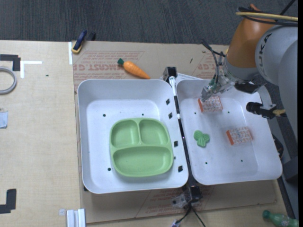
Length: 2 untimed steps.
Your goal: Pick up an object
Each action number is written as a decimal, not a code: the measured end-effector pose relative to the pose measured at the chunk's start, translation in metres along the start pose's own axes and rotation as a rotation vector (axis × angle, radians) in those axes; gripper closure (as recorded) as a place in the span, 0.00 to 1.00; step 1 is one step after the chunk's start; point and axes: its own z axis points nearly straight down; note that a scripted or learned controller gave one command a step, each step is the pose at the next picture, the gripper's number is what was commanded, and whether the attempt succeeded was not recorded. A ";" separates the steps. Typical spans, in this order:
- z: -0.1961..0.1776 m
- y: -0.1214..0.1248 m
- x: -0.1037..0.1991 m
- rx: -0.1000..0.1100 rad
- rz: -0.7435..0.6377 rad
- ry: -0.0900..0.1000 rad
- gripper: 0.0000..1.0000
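**Packet under the gripper in the right-hand bin**

Packet [210, 104] is what I am watching: a small clear wrapper with a red-orange edge and a pale, dotted face, lying flat on the floor of the right bin [265, 171] toward its far side. My gripper [209, 91] hangs right over the packet's far edge, so close that I cannot tell whether it touches. Whether the tips are apart or together I cannot tell either; they are small and blurred against the white.

Nearer to me from the tips, a second packet [239, 135] of the same kind lies tilted in the bin's middle. To the left of that one sits a small green piece [202, 139], lobed like a leaf, well apart from the gripper.

Above the tips I see the grey wrist and the orange band [246, 44], with cables trailing by.

Farther left, across the bin walls, the left bin [92, 174] bears a green divided plate [141, 147]. Beyond it on the cardboard lies a toy carrot [134, 68].
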 end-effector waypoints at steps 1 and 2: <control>0.000 0.000 0.000 0.000 0.000 0.000 0.00; 0.021 -0.002 0.001 0.008 0.146 0.007 0.00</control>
